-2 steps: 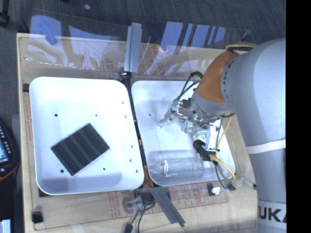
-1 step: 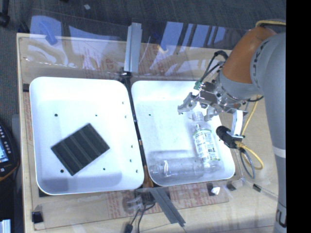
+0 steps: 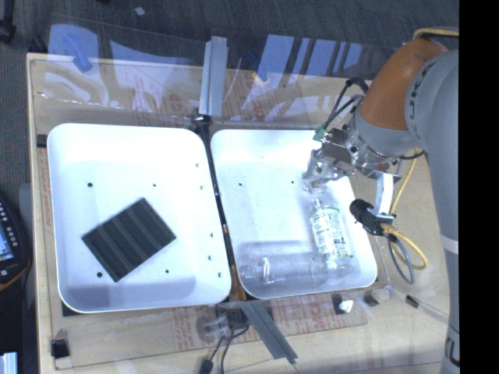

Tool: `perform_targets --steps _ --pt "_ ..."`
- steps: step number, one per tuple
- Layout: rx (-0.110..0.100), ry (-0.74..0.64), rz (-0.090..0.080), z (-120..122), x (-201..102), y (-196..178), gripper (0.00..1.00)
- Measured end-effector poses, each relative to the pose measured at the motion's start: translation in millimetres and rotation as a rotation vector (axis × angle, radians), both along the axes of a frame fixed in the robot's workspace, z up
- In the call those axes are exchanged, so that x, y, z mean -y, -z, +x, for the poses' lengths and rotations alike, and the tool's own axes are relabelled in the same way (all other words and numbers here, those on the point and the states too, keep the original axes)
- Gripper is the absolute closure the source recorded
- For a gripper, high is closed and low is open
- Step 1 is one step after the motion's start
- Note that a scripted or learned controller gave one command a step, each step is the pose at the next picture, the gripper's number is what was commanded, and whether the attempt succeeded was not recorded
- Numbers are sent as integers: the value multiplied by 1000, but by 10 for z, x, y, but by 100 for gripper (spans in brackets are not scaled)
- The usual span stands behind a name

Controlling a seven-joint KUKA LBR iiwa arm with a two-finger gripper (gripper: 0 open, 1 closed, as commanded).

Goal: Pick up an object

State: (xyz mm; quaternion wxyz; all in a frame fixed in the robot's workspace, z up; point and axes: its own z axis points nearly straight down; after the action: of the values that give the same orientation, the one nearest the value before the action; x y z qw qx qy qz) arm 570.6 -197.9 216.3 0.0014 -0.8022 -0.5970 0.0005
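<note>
A clear plastic bottle with a white and green label (image 3: 329, 235) lies in the right bin (image 3: 257, 162), near its right wall. A second clear bottle (image 3: 282, 268) lies along that bin's front wall. My gripper (image 3: 318, 174) hangs over the right bin just above the labelled bottle's cap end, and I see nothing held in it. A dark ribbed rectangular block (image 3: 129, 238) lies in the left bin (image 3: 117, 150).
A metal divider post (image 3: 212, 76) stands behind the seam between the two bins. Cables (image 3: 401, 248) hang from the arm at the right edge of the right bin. A bracket (image 3: 265, 329) sits on the bench in front of the bins.
</note>
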Motion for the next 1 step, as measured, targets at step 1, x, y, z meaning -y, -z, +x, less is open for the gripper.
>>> perform_targets --steps 1 --pt "0 0 0 0 -1 0 0"
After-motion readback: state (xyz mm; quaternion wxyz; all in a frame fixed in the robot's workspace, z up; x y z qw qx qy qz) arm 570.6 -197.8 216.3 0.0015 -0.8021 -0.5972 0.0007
